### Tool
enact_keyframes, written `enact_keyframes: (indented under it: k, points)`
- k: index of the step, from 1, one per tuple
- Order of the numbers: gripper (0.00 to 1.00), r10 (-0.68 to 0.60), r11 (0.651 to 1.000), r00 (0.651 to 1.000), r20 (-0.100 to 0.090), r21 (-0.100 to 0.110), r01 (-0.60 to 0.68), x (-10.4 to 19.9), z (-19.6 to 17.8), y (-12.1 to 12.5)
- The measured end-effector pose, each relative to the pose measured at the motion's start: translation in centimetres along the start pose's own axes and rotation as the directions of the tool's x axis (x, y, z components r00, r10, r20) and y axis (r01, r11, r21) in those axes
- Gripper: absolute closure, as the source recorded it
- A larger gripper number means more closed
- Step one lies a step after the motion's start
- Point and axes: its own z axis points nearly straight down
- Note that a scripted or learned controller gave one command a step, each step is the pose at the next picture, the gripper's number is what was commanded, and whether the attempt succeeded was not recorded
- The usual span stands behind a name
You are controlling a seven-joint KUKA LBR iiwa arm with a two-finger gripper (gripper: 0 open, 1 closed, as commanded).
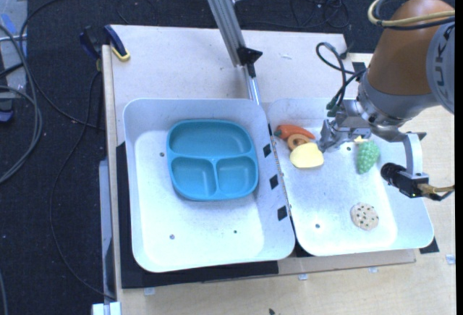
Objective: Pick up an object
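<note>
The right bin [340, 230] holds an orange carrot-like piece [294, 132], a pale yellow piece [307, 156], a green bumpy piece [367, 156] and a speckled cookie [364, 216]. My gripper [334, 134] hangs low over the bin's back part, just right of the yellow and orange pieces and left of the green one. The wrist hides its fingertips from above. Nothing shows between its fingers.
The left bin [145, 227] holds a blue divided tray [213, 159]. A slanted metal pole [224, 6] crosses the back of the bench and ends near the bins' shared edge. Cables and a black connector [402, 178] hang off the wrist over the right bin.
</note>
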Motion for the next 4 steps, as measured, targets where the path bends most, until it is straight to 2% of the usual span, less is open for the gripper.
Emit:
enact_keyframes:
  k: [2,3,4]
  points:
    - [1.0,0.0,1.0,1.0,0.0,0.001,0.0,9.4,1.8,-3.9]
    - [1.0,-0.001,1.0,1.0,0.001,0.0,0.001,15.1,2.3,-5.3]
    - [0.0,0.005,1.0,1.0,0.001,-0.001,-0.005,14.9,2.2,-5.3]
